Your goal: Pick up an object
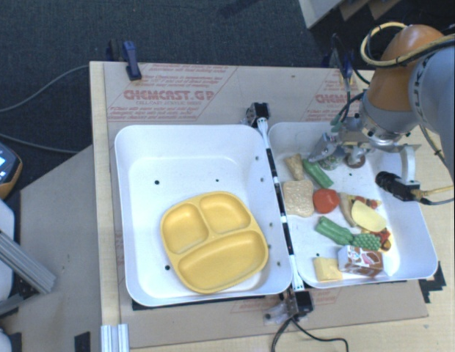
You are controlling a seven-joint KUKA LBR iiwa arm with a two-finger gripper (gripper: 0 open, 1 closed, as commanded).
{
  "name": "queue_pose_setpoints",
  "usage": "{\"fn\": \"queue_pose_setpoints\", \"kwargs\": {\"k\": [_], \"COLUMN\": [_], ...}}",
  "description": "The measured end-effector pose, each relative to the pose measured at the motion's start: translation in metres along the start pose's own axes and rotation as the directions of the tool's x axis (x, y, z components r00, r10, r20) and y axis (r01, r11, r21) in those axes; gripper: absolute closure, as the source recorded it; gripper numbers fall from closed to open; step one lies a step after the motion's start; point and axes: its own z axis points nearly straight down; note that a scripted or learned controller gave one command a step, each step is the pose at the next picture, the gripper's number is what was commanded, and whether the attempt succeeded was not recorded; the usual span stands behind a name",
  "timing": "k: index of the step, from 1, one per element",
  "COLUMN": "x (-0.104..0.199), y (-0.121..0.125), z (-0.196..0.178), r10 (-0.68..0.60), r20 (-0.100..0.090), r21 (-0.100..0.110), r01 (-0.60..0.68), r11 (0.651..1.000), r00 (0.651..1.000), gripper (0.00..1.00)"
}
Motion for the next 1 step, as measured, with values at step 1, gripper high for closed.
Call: {"fn": "queue_pose_setpoints", "kwargs": {"k": [1], "x": [0.0423], "y": [-0.0811], "z": [0.0306], "r10": [0.006], "r20": [0.002], "r21": [-0.010], "r01": [-0.006], "r11": [1.000], "r00": [1.000], "gripper": [0.00]}}
